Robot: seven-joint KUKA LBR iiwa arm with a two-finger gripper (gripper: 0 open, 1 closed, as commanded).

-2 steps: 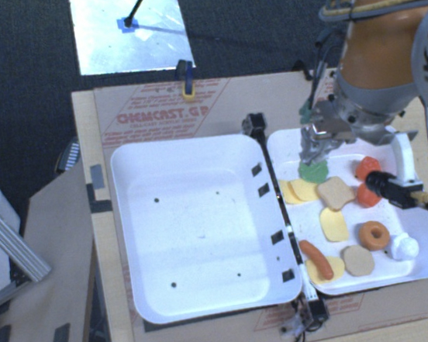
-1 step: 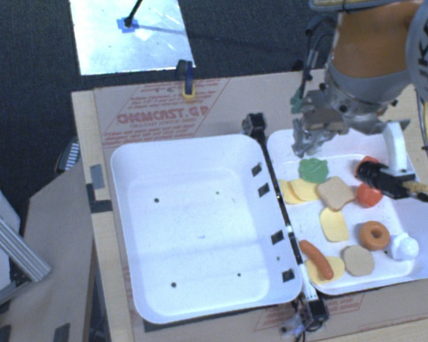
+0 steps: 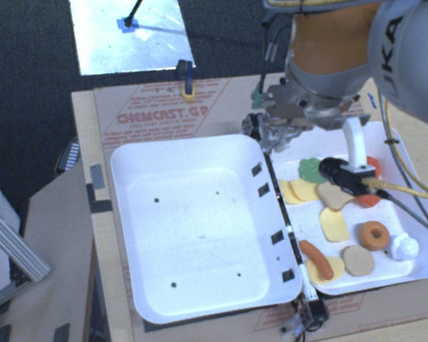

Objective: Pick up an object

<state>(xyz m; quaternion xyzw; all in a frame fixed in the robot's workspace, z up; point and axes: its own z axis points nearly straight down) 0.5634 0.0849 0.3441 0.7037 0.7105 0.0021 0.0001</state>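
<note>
Status: pick not yet made.

The gripper (image 3: 272,134) is seen at the upper left corner of the right bin (image 3: 384,278), close to the divide between the two bins, centre-right of the frame. It is viewed from above under the wrist; whether it is spread or pressed together cannot be told. Nothing is seen held in it.

All candidate objects are noted in the right bin, below and to the right of the gripper:
- green piece (image 3: 310,168), nearest the gripper, towards the top of the cluster
- pale yellow slices (image 3: 299,191) along the bin's left wall
- tan slice (image 3: 332,196) just beside them
- yellow piece (image 3: 333,226) below that
- brown ring doughnut (image 3: 374,235), lower right
- orange-red sausage (image 3: 316,259) and round tan piece (image 3: 358,261) along the lower edge
- small white object (image 3: 403,246) near the lower right corner
- red piece (image 3: 367,201), partly hidden, right of the tan slice

Every object is judged to be resting on the bin floor. The left bin (image 3: 198,231) is seen with a bare white floor.

Done: the arm is placed over the right bin. Left, by judgement: an object to be selected (none lies directly beneath the gripper at present), the descent, the closure on it, and the lift clear of the bin
</note>
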